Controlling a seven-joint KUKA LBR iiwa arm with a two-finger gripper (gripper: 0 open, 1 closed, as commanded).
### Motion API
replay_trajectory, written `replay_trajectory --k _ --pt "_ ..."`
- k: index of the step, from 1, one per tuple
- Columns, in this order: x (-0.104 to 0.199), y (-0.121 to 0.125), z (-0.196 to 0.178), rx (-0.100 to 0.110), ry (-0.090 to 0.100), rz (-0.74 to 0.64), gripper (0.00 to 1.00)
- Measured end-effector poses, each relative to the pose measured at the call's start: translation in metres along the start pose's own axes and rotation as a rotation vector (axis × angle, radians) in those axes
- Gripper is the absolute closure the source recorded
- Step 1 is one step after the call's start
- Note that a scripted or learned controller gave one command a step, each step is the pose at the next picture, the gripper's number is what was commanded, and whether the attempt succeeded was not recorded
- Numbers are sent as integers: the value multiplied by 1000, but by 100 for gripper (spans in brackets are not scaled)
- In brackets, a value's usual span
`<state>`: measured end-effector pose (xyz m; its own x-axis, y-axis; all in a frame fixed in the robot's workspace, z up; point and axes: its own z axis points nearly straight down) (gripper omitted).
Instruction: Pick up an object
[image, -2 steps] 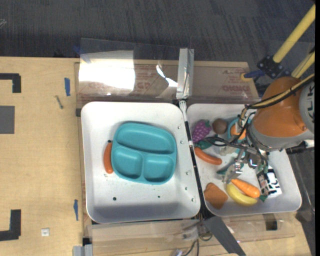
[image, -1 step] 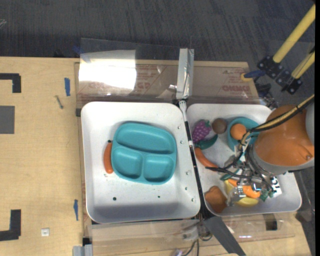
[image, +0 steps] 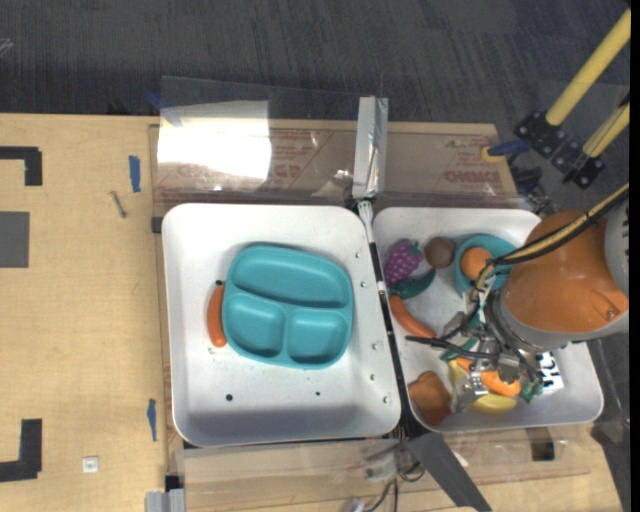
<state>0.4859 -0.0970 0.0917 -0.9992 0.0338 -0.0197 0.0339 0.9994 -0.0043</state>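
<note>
- My claw (image: 487, 385) is low in the right bin (image: 580, 400), down among the toy food; can't tell its state (clutter hides it).
- Yellow piece (image: 492, 403) and small orange piece (image: 503, 383) right at the tip.
- Brown round item (image: 430, 397) just left.
- Carrot (image: 410, 318), grapes (image: 403, 262) up-left.
- Teal tray (image: 288, 306) well left, in the other bin (image: 190, 300).

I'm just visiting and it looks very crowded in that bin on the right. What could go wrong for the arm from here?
1. The gripper is down among toy foods packed close together: a yellow piece, an orange piece and a brown one. It may catch two at once, or none.
2. The carrot lies just beside it and could get knocked aside.
3. The pile sits close to the bin's front wall, so a piece might be pushed against it and slip away.
</note>
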Motion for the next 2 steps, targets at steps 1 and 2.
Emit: replay_trajectory --k 1,2 --pt "-3 1 -12 1 -11 -1 100" --pt "-27 -13 -174 -3 4 -235 100"
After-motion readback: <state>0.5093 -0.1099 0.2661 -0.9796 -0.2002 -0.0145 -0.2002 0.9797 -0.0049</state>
